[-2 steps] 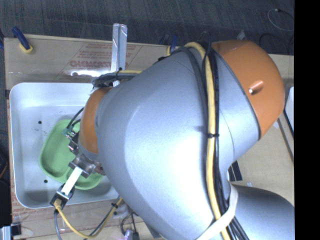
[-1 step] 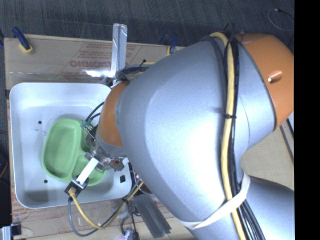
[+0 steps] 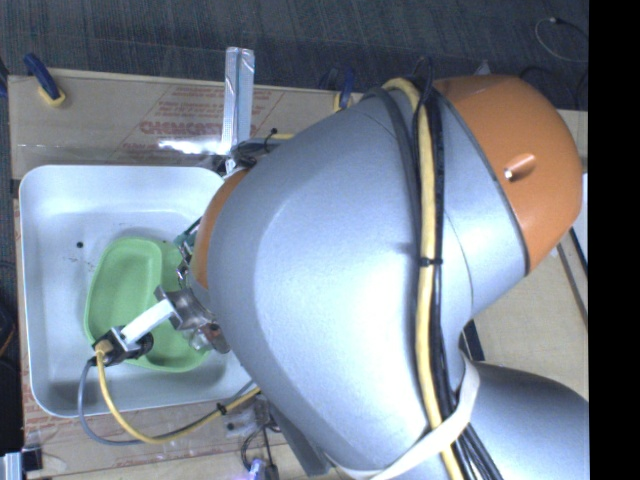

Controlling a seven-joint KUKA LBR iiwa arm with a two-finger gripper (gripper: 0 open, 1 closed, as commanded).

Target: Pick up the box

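The step in hand looks like the reach for the grasp. The grey KUKA arm's gripper (image 3: 192, 320) sits low inside the shallow white plastic bin (image 3: 50, 268), right over the near edge of the pale green, round-cornered plastic box (image 3: 120, 278), which lies in the middle of that bin. The arm's bulk covers the gripper's tips, so I cannot tell whether it is open or closed. The next move probably calls for closing squarely on the box's thin rim, then lifting straight up. The bin rests on a bench (image 3: 120, 118) covered in printed brown cardboard, with dark carpet (image 3: 300, 18) beyond the bin's far side.
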